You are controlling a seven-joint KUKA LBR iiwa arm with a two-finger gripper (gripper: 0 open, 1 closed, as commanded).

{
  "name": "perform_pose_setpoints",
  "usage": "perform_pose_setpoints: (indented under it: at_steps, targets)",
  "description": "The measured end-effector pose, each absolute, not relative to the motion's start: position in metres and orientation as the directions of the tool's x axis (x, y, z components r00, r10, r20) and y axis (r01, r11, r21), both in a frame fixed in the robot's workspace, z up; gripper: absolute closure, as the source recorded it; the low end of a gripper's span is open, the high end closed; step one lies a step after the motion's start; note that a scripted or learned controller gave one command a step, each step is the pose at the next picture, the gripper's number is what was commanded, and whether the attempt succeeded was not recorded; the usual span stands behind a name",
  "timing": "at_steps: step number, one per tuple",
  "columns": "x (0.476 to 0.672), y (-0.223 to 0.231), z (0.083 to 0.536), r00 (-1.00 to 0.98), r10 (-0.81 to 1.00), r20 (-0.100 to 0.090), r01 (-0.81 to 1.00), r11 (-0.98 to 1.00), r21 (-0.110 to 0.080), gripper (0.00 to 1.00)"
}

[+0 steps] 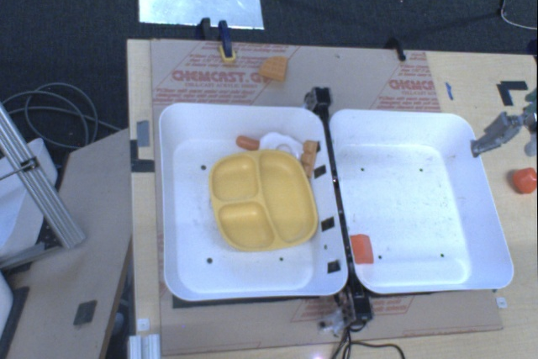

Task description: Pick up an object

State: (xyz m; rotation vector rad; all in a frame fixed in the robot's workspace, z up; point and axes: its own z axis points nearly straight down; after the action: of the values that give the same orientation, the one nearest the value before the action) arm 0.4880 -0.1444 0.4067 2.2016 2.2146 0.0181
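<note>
Lying flat: yellow three-compartment tray point(262, 200).

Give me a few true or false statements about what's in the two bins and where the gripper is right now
1. The yellow divided tray lies in the left bin. True.
2. The orange block sits in the right bin's far right corner. False: it is by the near left corner, close to the divider between the bins.
3. The gripper is at the right bin's right rim. True.
4. The gripper holds the orange block. False: the block lies on the bin floor, far from it.
5. The small sausage-shaped piece lies in the right bin. False: it is in the left bin, beyond the tray.
</note>
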Motion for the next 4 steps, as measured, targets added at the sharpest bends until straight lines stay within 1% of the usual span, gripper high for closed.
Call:
perform_pose_setpoints:
  at_steps: [1, 4]
  targets:
    - [0.4871, -0.1439, 0.3970, -0.004, 1.000, -0.002, 1.000, 0.004, 0.004, 0.00]
    - [0.4871, -0.1439, 0.3970, -0.004, 1.000, -0.002, 1.000, 0.004, 0.004, 0.00]
